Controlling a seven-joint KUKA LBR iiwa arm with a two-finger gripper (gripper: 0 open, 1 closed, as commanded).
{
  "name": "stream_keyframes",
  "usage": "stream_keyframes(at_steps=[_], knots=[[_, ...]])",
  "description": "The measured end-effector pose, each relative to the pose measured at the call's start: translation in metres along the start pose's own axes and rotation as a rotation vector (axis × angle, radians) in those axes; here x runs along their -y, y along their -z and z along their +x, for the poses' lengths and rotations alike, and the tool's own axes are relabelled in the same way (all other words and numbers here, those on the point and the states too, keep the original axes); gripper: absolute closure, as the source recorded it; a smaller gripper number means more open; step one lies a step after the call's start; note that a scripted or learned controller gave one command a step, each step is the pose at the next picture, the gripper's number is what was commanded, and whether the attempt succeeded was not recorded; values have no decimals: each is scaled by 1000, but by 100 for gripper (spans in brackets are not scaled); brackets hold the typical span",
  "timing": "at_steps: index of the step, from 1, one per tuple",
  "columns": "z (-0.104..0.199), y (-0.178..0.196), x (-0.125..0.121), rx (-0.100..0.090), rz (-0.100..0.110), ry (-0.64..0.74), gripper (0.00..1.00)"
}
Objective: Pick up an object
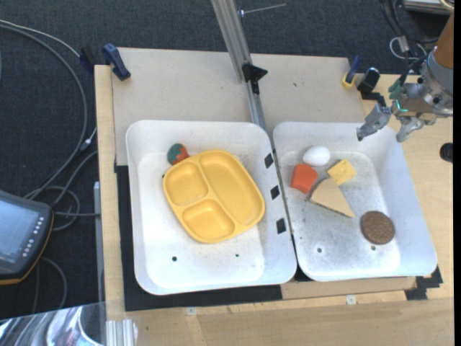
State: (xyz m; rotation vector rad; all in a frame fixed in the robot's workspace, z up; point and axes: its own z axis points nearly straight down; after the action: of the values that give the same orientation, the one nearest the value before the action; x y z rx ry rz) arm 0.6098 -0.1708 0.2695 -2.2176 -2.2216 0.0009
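My gripper hangs open over the right bin's far right corner, its two grey fingers spread apart with nothing between them. In that bin lie a white egg, an orange-red block, a small yellow cheese cube, a tan wedge and a brown round cookie. All of them sit below and left of the gripper, apart from it.
The left bin holds a yellow divided plate and a small red-and-green piece at its far-left edge. A slanted metal pole rises from between the bins. Blue clamps sit at the board's far corners.
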Motion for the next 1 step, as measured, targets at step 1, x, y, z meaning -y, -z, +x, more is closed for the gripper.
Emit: stream_keyframes(at_steps=[1], knots=[[0, 0, 0, 0, 0, 0, 0]])
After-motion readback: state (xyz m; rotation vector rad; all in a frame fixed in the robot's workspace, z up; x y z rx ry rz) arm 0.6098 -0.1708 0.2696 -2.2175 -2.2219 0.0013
